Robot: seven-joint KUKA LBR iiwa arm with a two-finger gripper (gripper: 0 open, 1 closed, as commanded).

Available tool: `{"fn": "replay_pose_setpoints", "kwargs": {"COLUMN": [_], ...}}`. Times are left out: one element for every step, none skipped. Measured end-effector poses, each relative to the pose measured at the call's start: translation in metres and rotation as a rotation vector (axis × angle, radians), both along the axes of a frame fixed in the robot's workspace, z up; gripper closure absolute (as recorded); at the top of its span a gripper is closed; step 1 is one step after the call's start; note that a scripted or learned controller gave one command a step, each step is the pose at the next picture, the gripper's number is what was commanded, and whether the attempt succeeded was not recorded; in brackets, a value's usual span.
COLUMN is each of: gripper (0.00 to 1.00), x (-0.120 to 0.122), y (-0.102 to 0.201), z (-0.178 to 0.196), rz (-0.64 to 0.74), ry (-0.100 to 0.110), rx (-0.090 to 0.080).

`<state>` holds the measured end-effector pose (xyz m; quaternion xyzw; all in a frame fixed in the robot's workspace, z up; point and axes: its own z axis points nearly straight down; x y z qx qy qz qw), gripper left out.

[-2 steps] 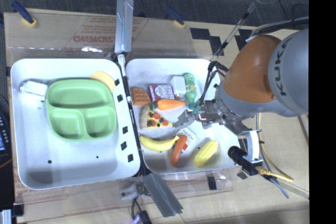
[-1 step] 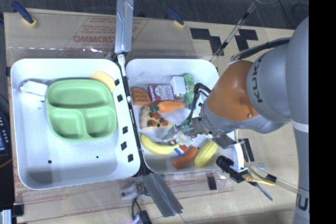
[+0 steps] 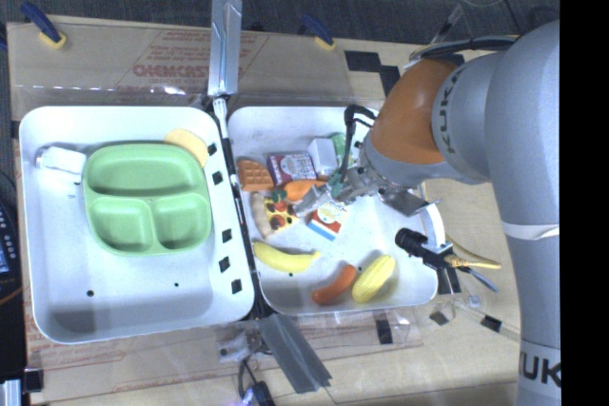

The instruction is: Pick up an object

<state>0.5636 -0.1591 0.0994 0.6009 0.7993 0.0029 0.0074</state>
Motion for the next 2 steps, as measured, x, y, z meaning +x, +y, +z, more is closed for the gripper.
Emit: {"fn": "replay_pose_setpoints", "kwargs": {"gripper": [1.0, 1.0], "x": [0.001, 0.012], "y": [-0.001, 0.059], "z": [0.011, 0.108], "rz": [0.004, -0.269], "ry": [-0.003, 0.016], "rx": [-0.004, 0.006]}}
